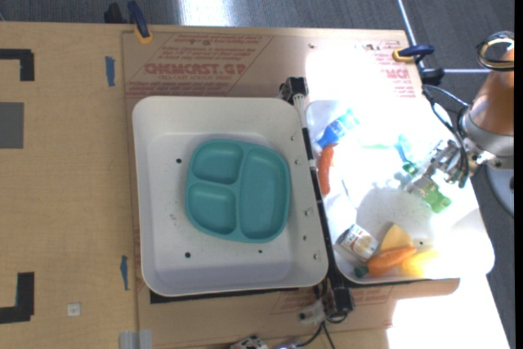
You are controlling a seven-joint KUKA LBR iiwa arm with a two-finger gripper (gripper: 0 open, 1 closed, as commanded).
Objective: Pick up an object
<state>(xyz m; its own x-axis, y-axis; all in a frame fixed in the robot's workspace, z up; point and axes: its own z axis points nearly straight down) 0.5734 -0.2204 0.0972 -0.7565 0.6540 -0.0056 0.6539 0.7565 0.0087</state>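
While the end effector (426, 174) hovers, a smooth teal divided plate (238, 190) lies flat.

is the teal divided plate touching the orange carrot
Apart. The camera view shows the teal plate in the left bin and the carrot in the right bin, rims between them.

A teal plate (238, 190), white bins (155, 135), and an orange carrot (392, 259).

We see a white bin (155, 176) on the brown worktop (65, 176). A teal plate (239, 190) with three parts lies flat in the middle of it. Blue clips (140, 22) sit at the worktop's far edge.
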